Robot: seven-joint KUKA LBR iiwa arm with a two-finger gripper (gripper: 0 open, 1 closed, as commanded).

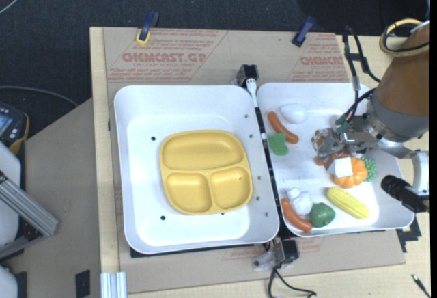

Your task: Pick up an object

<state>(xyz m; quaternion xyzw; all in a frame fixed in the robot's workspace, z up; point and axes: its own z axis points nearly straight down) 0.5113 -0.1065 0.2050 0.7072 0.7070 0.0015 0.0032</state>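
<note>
Toy food (349,171) in right bin (307,98), gripper (329,144) low beside it, its opening impossible to tell.

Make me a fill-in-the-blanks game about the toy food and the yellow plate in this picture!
1. The yellow plate lies in the ____ white bin.
2. The yellow plate is split into ____ sections.
3. The toy corn cob is colored ____.
4. The pincer is above the bin that holds the toy ____.

Missing words: left; three; yellow; food
</note>
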